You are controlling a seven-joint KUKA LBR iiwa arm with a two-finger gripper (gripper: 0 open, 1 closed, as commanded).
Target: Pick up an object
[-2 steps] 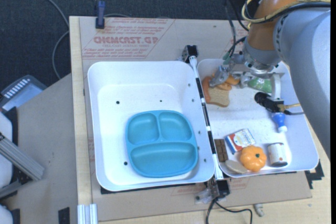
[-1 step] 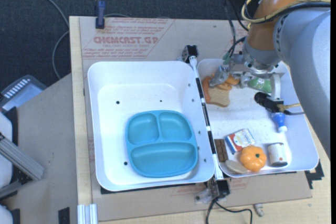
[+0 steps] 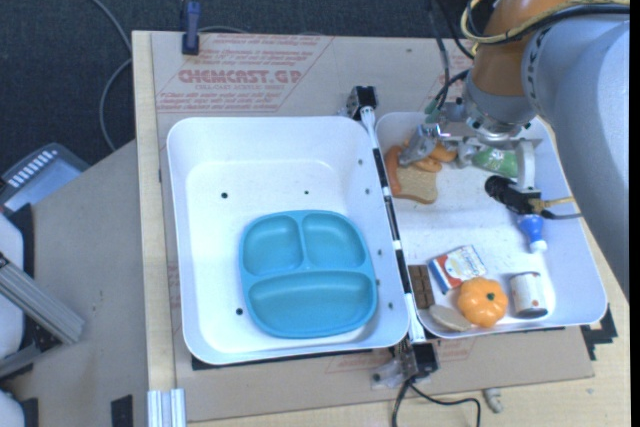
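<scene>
On the counter, the left shallow white bin holds a light blue three-compartment plastic plate. In the right shallow white bin, a tan slice of toast lies at the far left corner. The gripper is low just above it, over a small orange-brown piece; whether it is spread or pinching cannot be told. Nearer the front lie a red-and-white packet, a round orange fruit and a small white cylinder.
</scene>
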